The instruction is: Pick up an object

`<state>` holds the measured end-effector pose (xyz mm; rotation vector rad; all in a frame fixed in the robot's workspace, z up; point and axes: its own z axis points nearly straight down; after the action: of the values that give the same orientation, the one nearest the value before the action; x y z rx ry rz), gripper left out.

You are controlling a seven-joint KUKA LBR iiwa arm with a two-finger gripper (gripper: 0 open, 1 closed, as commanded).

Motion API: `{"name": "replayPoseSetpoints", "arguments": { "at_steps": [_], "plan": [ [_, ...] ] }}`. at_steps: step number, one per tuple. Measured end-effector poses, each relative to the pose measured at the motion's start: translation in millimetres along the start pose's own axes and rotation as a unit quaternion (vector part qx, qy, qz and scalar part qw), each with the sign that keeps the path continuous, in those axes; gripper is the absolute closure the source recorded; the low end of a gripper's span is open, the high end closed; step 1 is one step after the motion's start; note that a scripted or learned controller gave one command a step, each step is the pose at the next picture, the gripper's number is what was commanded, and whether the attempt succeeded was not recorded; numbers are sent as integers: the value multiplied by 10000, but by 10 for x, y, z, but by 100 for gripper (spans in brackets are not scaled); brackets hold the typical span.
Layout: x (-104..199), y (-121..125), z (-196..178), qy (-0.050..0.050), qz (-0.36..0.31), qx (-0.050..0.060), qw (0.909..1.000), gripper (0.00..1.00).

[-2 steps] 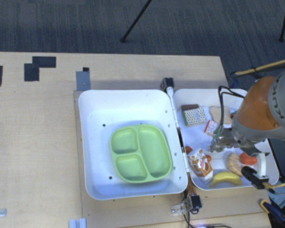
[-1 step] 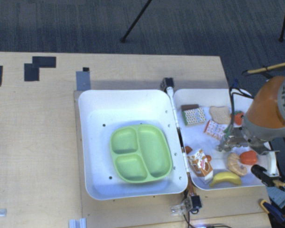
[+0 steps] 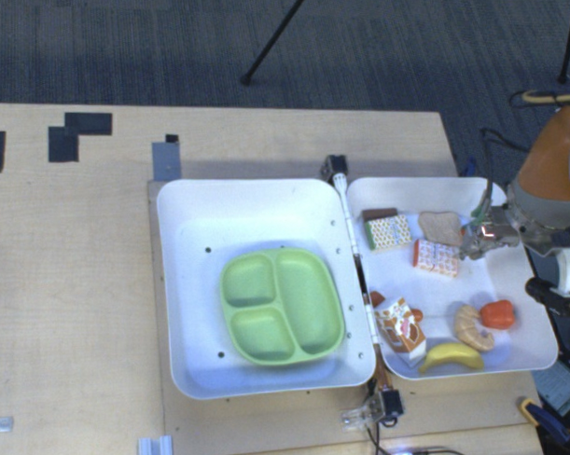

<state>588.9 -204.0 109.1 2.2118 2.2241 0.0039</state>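
The pink-and-white patterned block (image 3: 436, 258) is seen lying in the upper middle of the right bin (image 3: 543, 351), its long axis running roughly left to right with a slight downward tilt, and a beige lump (image 3: 442, 228) lies touching or just beside its upper edge. The gripper (image 3: 476, 239) is placed just to the block's right, near the bin floor. Whether it is spread or closed cannot be told, and nothing is seen held.
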Motion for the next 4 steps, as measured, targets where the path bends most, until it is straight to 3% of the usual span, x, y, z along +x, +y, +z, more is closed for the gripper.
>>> {"name": "replayPoseSetpoints", "arguments": {
  "at_steps": [1, 2, 3, 4],
  "plan": [
    [-16, 475, -80, 4, -6, 3, 10000, 100],
    [-20, 815, -429, 1, -9, -2, 10000, 100],
    [512, 840, 178, -2, -9, -34, 10000, 100],
    [-28, 810, -8, -1, 5, 0, 10000, 100]
  ]
}}
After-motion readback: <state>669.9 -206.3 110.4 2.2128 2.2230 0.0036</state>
